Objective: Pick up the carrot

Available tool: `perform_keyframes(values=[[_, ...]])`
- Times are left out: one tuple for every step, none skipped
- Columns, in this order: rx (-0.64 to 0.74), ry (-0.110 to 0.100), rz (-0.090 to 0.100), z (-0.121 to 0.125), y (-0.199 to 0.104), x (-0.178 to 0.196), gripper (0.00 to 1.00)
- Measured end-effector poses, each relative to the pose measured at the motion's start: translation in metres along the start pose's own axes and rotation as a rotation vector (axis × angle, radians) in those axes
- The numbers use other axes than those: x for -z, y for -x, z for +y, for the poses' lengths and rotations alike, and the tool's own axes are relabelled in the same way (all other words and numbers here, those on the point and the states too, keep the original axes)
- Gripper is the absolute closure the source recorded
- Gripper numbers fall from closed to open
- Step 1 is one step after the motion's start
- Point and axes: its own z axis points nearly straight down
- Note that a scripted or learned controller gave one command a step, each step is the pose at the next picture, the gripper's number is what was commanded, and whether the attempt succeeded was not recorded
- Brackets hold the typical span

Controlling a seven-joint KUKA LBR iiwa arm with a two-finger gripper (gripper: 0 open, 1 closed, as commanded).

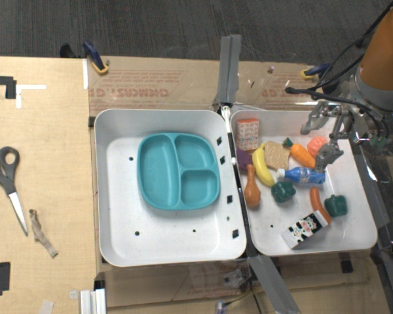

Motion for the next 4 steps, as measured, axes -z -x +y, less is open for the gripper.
perform_keyframes(values=[[0.203, 0.0, -0.002, -0.053, 0.025, -0.169, 0.0], [0.309, 0.0, -0.003, -0.085, 0.052, -0.169, 0.0], [0.172, 0.001, -0.003, -0.082, 0.053, -0.169, 0.0], [0.173, 0.0, -0.01, -0.082, 0.055, -0.158, 1.0]])
